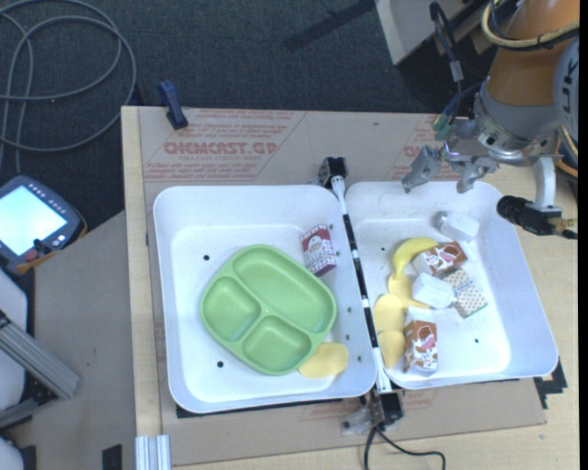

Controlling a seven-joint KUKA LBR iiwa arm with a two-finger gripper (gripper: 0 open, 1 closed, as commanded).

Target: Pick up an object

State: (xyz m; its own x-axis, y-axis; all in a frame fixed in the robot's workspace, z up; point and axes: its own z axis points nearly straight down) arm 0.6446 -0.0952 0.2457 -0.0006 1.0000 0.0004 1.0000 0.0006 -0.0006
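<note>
near edge: your view's closest items were a pale yellow chip [323,360] on the front lip of the left bin [175,275], touching the green tray, and a brown-and-white carton [421,346] lying at the front of the right bin [524,303].
left bin: you saw a green divided tray [266,308] with three compartments, tilted across the bin's middle; a small red-and-white carton [318,250] stood just beyond it, near the divider between the bins.
right bin, candidate objects: a banana [411,251] curved at the centre, with a brown carton [442,259] just to its right, a white block [432,292] below that, and a checkered packet [469,296] beside the block. two more yellow pieces [389,314] lay along the divider side. a small white and grey item [457,224] sat apart toward the far wall.
gripper: the gripper [439,176] hung above the far rim of the right bin, its two fingers spread apart and released, with nothing between them. it was well clear of the pile.
arm: the grey wrist with its orange band [533,20] entered from your upper right.
bench: a cardboard sheet [230,147] with red print lay under both bins; a blue clamp [171,104] sat at its far left corner.
surroundings: a handheld screen [29,223] rested at the left.
</note>
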